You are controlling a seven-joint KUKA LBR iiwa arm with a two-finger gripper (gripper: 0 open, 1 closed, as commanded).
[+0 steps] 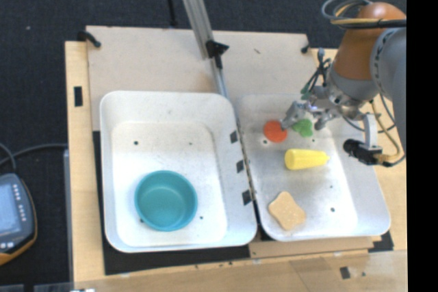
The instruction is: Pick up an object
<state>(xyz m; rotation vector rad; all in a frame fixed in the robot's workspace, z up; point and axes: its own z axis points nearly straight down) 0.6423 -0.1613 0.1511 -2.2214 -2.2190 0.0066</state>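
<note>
My tool (301, 117) hangs low over the right bin (356, 205), near its far edge; I cannot tell how it is set or whether it grips anything. A green object (303, 126) lies right under it, an orange one (275, 132) just at its nine o'clock, a yellow one (305, 159) at six.

From my remote seat I can read no text, label, brand, number or sign anywhere. The handheld pendant (12, 215) at the left edge has a lit screen, but whatever it displays is too small and blurred for me to make out. The white bins (123, 113) and the surface (150, 55) carry no legible markings that I can tell.
</note>
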